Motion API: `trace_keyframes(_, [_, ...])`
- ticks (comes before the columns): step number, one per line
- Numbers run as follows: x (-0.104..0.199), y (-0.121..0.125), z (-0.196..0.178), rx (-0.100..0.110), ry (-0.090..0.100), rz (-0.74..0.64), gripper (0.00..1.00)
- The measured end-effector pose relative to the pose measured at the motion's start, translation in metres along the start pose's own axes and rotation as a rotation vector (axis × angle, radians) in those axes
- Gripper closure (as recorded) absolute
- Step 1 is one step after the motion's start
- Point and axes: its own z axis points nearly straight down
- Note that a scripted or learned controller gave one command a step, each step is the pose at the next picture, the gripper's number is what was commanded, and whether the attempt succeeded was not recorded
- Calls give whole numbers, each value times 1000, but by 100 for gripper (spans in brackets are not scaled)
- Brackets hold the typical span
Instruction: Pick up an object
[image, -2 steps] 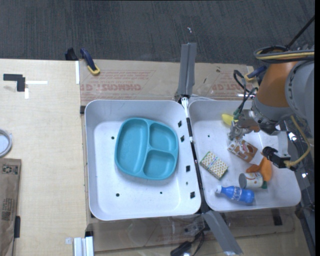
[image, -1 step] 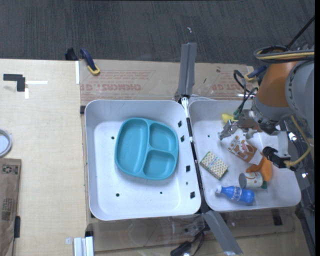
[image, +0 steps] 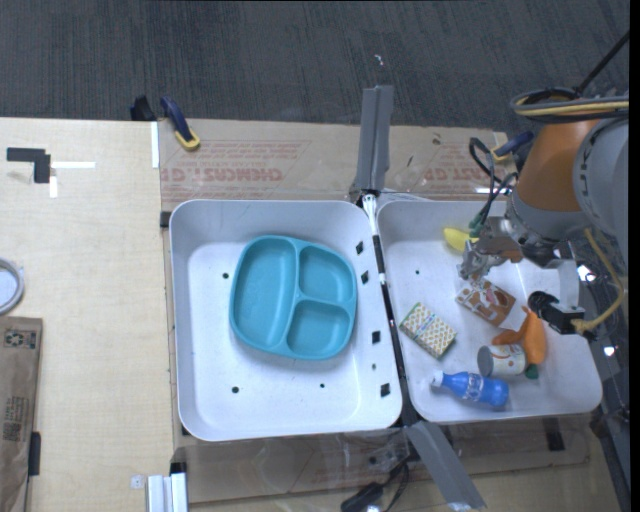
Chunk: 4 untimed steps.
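The right bin (image: 420, 395) holds several small items: a checked packet (image: 429, 330), a brown snack packet (image: 487, 302), a blue bottle (image: 474, 389) lying on its side, an orange carrot (image: 534, 338), a small can (image: 503, 361) and a yellow piece (image: 457, 238). My gripper (image: 478, 262) hangs over the back of this bin, just above the brown snack packet and beside the yellow piece. Nothing shows between its fingers.
The left bin (image: 200, 390) holds a teal divided plate (image: 294, 297). A grey post (image: 375, 140) rises between the bins at the back. A blue and yellow clamp (image: 178, 123) lies on the bench at the back left. Cables run along the arm at right.
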Motion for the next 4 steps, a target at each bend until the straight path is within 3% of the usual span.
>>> trace_keyframes(1, [0,0,0,0,0,0,0])
trace_keyframes(2, [-3,-27,15,-1,0,-12,0])
trace_keyframes(3, [-4,-25,6,-5,0,-10,100])
trace_keyframes(4, [66,-1,-127,-2,-2,-51,100])
